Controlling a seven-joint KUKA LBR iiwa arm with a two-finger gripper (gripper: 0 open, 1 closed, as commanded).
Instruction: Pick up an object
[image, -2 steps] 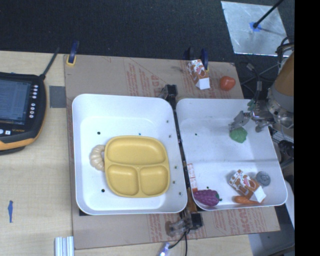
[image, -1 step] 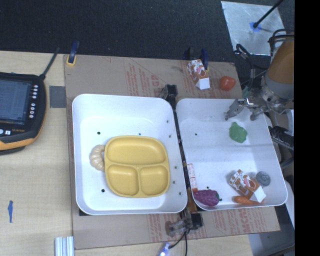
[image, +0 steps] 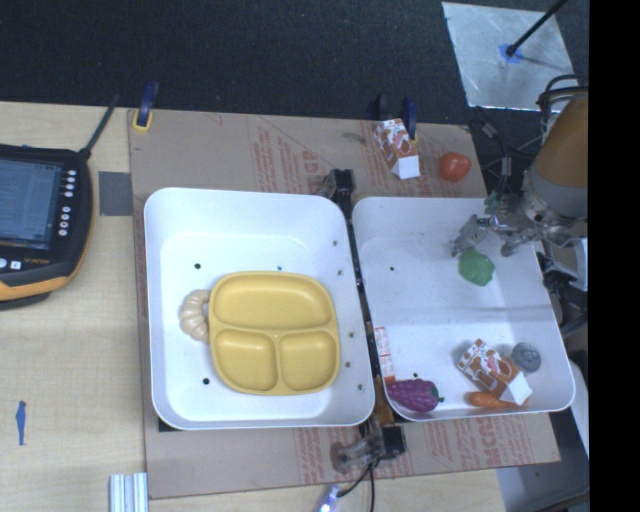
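Right bin (image: 440, 300), near corner — carton (image: 487, 366), carrot (image: 488, 401), purple piece (image: 413, 394) lying untouched. Farther back, the green object (image: 477, 268) rests on the bin floor just below the gripper (image: 490, 232) — fingers spread, pinching nothing.

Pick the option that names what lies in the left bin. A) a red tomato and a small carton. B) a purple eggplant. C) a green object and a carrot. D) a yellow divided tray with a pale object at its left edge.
D: the yellow divided tray sits in the left bin, with a pale object against its left edge.
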